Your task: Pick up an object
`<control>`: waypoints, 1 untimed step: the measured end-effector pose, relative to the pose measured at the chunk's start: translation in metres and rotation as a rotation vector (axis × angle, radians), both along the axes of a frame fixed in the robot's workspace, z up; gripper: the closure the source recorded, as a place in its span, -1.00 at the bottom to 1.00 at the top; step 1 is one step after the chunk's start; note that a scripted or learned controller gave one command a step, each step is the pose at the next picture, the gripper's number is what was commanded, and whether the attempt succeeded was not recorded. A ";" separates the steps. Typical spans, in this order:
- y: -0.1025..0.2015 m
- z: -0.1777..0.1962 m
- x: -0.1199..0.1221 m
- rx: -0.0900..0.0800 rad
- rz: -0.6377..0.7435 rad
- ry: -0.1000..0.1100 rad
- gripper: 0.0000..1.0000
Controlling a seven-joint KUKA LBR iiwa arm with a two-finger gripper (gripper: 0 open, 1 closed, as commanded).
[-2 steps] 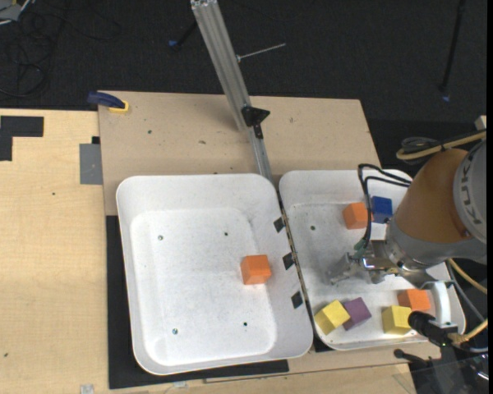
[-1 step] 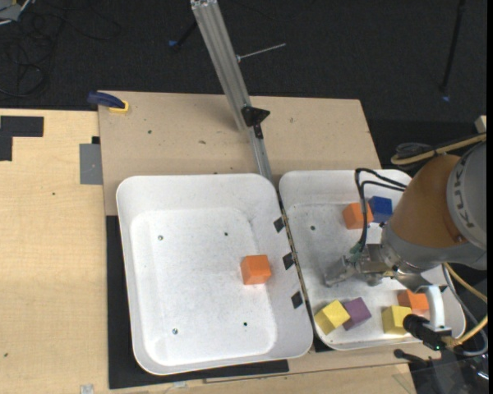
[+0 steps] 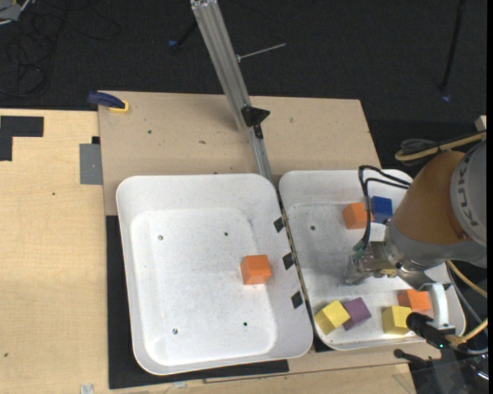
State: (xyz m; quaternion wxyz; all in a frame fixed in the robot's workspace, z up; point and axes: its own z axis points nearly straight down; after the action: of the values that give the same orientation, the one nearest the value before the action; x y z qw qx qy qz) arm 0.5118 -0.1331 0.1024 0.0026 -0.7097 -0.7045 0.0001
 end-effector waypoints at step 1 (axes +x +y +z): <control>-0.011 0.050 0.005 -0.004 0.002 -0.006 1.00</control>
State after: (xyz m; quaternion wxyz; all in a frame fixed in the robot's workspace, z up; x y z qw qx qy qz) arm 0.5163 -0.1437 0.1522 -0.0009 -0.7089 -0.7053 -0.0005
